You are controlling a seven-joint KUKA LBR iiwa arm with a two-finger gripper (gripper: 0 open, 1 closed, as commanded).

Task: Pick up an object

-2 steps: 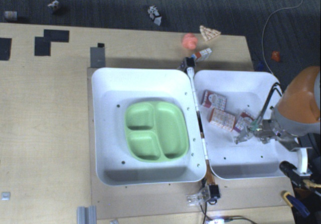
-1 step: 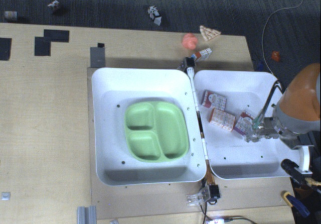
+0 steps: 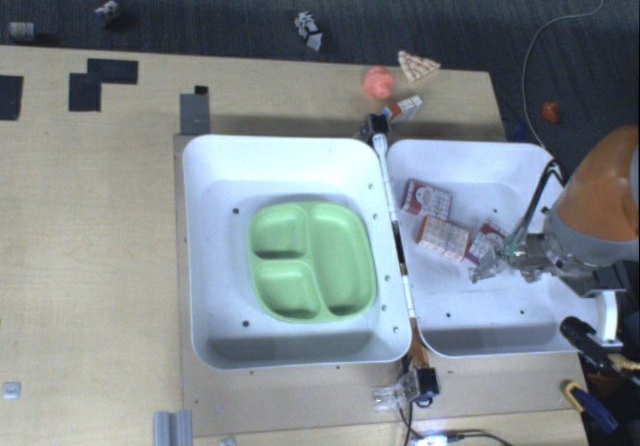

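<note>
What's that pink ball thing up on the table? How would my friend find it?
Start at the two white bins and look at the wooden bench just past their far edge, above where they meet. The pink ball sits there, near the bench's back edge. It is the only round, plain pink thing; its neighbours are a pale triangular piece and a small tube-like item.

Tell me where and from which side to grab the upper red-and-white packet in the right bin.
Take the upper packet across its two long edges, coming straight down from above. It lies flat near the bin's rear left, apart from the lower packet, so fingers likely have room on both sides.
</note>
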